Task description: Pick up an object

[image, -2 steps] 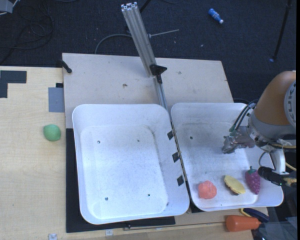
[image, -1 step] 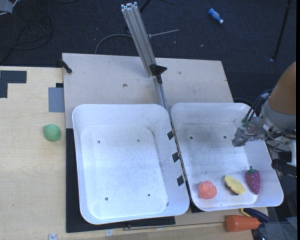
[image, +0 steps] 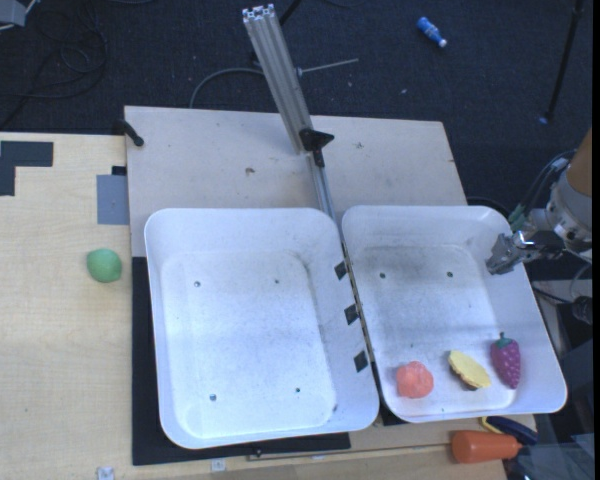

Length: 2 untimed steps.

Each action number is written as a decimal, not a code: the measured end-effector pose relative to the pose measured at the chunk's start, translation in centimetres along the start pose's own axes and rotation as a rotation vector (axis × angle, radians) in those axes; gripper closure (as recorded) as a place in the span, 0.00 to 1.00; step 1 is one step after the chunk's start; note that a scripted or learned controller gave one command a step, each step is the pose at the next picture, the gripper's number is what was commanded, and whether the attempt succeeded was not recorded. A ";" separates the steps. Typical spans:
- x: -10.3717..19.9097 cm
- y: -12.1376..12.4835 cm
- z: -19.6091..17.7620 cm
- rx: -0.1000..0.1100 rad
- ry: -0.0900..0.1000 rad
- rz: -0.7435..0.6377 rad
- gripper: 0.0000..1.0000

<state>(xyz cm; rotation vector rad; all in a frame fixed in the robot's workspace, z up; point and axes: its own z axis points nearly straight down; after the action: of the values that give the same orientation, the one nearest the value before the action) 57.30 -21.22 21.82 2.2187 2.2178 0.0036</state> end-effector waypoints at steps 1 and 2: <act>0.5 -0.3 -6.0 0.001 0.000 -0.001 1.00; 4.6 -1.5 -4.9 0.005 0.002 -0.003 1.00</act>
<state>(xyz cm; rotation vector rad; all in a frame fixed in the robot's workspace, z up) 55.82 -16.57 26.69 2.2197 2.2245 0.0001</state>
